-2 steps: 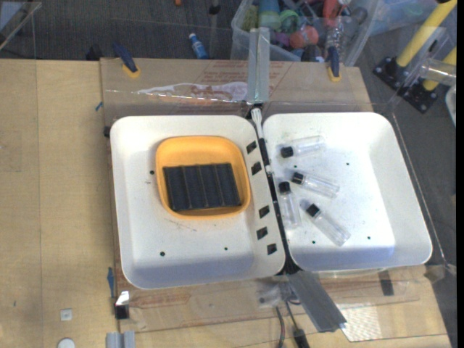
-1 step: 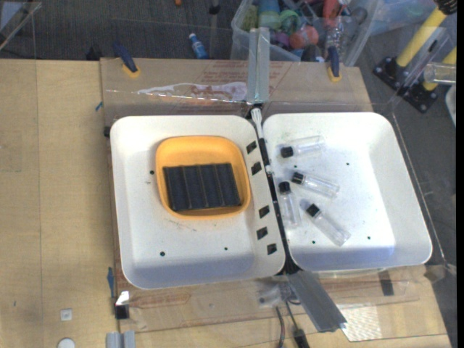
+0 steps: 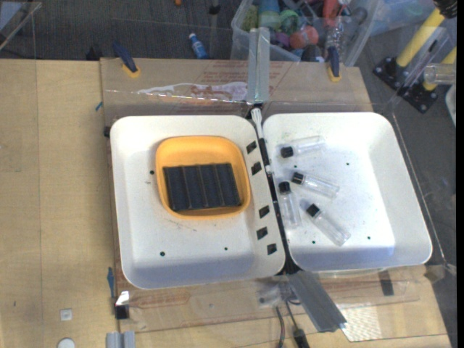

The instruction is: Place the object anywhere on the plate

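Left bin (image 3: 138,245): orange plate (image 3: 165,152) holding a black ribbed block (image 3: 202,186).
Right bin (image 3: 377,194): 4 clear vials (image 3: 313,185), black caps.

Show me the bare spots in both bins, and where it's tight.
Left bin: free strip along the near wall and left wall, around the orange plate; a dark ridged block covers most of the plate. Right bin: free right side and near edge; clear vials crowd by the divider.
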